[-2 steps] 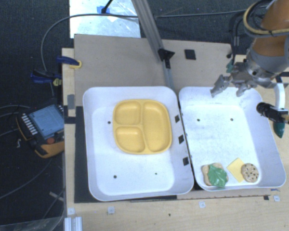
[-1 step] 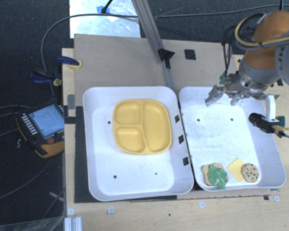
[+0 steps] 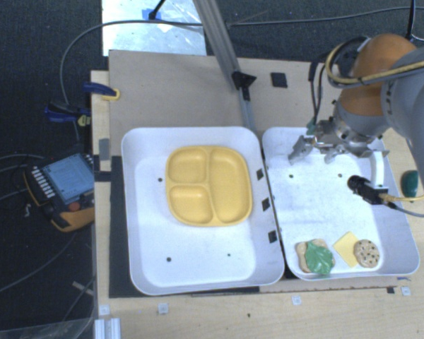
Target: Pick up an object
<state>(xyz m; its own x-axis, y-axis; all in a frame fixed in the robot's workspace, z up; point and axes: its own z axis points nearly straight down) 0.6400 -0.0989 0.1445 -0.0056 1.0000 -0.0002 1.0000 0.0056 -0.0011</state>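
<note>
Cookie [image 3: 367,253] at right bin's [image 3: 318,196] near edge beside cheese slice [image 3: 345,248], well apart from hand [image 3: 315,152], fingers spread, holding nothing

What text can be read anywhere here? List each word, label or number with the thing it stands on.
No text reads in this view.
Handheld device left of the bins: its screen and keys are too small and blurred to read.
Yellow divided plate, bins and food pieces: no lettering visible.

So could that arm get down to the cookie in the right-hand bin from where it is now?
Probably yes. The end effector hangs over the far end of the right bin, and the cookie lies at the near edge beside a yellow cheese slice, uncovered, with bare bin floor between.
</note>
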